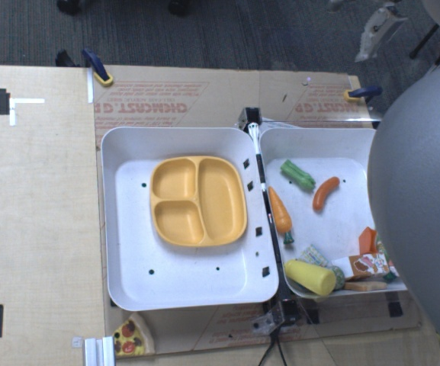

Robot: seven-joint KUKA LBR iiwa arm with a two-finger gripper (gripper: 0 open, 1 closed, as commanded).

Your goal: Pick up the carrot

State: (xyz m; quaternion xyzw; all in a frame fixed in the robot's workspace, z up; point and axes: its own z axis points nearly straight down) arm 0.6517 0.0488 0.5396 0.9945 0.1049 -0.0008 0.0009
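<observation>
Orange carrot (280,211): right bin (311,145), along left wall | arm (418,219): fingers' state cannot be told

Divided plate (199,201) in left bin (120,227); carrot (280,212) at right bin (334,147) left wall.

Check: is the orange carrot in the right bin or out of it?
In. The orange carrot lies flat on the right white bin's floor, against its left wall.

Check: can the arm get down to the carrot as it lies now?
Probably yes. The carrot lies uncovered in the right bin, nothing on top. It sits hard against the bin's left wall, which may crowd one side; the green vegetable and sausage lie apart from it.
</observation>
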